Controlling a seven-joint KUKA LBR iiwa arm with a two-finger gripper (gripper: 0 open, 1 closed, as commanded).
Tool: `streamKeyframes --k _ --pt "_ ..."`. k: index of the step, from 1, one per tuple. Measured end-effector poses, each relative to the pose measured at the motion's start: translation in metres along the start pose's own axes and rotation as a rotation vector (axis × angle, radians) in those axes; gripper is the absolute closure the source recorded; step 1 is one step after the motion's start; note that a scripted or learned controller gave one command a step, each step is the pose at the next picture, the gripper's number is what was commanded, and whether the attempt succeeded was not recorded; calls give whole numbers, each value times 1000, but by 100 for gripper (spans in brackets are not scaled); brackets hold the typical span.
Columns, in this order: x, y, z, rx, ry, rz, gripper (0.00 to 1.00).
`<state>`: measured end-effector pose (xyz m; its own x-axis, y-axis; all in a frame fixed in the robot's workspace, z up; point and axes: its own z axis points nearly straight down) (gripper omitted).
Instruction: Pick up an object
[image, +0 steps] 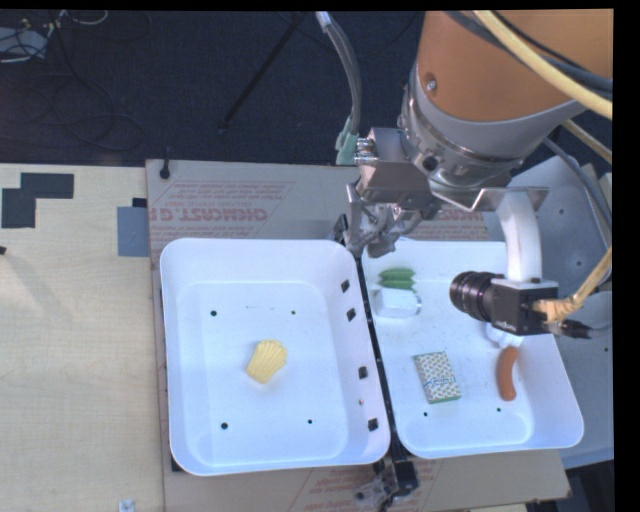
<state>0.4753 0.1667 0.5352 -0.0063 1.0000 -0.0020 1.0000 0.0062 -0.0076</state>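
Nothing has been lifted yet, as far as can be judged: the pincer is seen hanging at the far end of the wall shared by the two bins, and no object is seen between its fingers. Whether it is released or clenched cannot be told (the fingers are dark and seen nearly end-on).

The nearest candidate is a green object, lying in the right bin just beside the pincer, toward the camera and slightly to the right, with a whitish piece directly next to it. A patterned packet is found further toward the camera from the pincer, flat on the bin floor, and an orange sausage-shaped object lies beyond it to the right. A yellow ridged object is placed well apart from the pincer, alone in the left bin.

The whole task is therefore judged to remain: descent, closure and lift.

As for obstruction, the dividing wall is close to the pincer and to the green object, so a finger could be caught on the rim. A black cylindrical device on a white bracket is held over the right bin and part of its floor is hidden. The desk around the bins carries nothing in the way.
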Motion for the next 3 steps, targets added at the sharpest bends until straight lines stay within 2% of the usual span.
streamKeyframes --k 1,2,3 --pt "58 41 -1 -3 0 2 100" --pt "77 24 6 -1 -1 3 100" --pt "18 0 54 2 -3 10 100"
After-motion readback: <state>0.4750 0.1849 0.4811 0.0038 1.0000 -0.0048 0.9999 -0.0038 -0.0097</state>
